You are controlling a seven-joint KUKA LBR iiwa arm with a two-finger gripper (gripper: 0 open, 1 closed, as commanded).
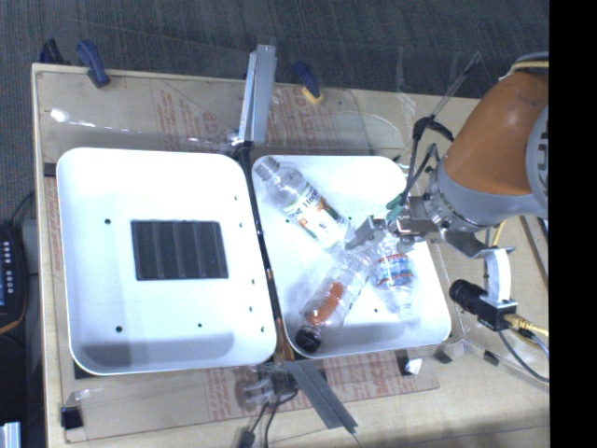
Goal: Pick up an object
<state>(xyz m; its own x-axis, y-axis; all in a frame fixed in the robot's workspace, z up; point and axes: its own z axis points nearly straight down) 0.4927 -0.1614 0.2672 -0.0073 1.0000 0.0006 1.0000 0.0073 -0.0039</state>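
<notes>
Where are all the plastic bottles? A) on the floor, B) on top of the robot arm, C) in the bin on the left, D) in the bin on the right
D: three clear bottles lie in the right bin, close to the gripper, while the left bin holds a dark ribbed rectangle.

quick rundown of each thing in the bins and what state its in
bottle with orange-and-white label: lying on its side, right bin's upper left
bottle with dark cap: lying tilted, cap toward the near rim
bottle with blue label: lying by the right wall
tool: low over the bottles
left bin: holds a dark rectangle
</notes>
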